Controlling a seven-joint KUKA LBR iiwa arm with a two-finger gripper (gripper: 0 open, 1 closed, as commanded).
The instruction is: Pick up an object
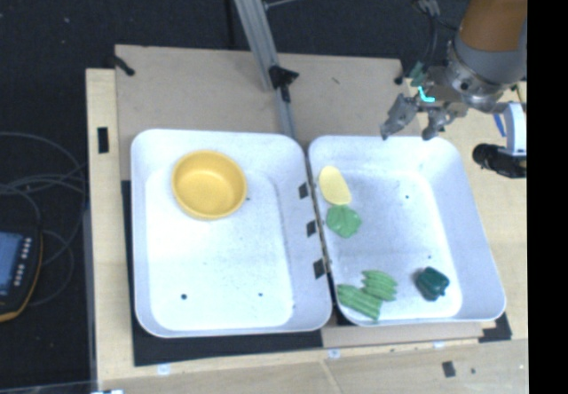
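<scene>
My gripper hangs over the far rim of the right bin, fingers apart and nothing between them. In that bin a pale yellow piece lies near the left wall, with a light green leafy piece just below it. Two green pod-like pieces lie at the front of the bin. A dark green chunk rests at the front right. All of these sit well below and to the left of the gripper.
A yellow bowl stands in the left bin, upper left. A grey metal rail slants down from the top to the gap between the bins. The orange-banded arm enters at the upper right.
</scene>
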